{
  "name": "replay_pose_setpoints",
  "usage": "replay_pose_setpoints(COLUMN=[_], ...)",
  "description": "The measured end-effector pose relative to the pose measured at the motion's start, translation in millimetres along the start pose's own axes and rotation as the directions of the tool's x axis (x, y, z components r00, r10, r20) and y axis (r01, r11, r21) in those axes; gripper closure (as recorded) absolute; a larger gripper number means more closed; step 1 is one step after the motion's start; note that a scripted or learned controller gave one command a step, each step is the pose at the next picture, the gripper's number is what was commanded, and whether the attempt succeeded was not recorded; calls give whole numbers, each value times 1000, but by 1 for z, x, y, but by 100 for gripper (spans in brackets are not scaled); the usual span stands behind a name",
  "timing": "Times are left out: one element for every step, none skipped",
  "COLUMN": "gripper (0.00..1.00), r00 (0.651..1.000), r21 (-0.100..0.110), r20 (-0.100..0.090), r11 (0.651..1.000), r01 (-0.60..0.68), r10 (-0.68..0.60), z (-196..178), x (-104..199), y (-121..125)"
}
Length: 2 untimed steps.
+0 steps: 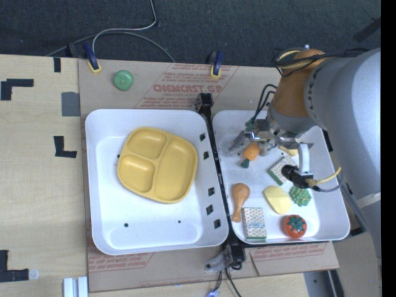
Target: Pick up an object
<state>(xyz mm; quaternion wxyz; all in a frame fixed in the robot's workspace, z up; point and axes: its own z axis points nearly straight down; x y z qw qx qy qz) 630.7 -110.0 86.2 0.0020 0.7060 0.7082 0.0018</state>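
My gripper [252,143] is down in the upper left part of the right bin [328,218], open, with its grey fingers [237,144] spread apart. A small orange carrot with a green end [249,154] lies just under and between them, resting on the bin floor. Other pickable items lie lower in the same bin: a tan drumstick [239,198], a yellow lemon-like piece [276,199], green broccoli [301,196], a red tomato [294,226] and a small printed carton [254,222]. A flat packet [281,171] is partly hidden by the arm's cable.
The left bin [108,221] holds a yellow divided plate [157,164]. A green ball [123,80] sits on the cardboard behind the left bin. The grey arm with its orange band [300,82] covers the right bin's far right side.
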Motion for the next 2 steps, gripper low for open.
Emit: replay_pose_setpoints(gripper=[100,100], r00=[1000,1000], r21=[2,4], r20=[0,-1], r11=[1000,1000], r01=[0,0], r10=[0,0], z=[-9,-99], x=[0,61], y=[0,-5])
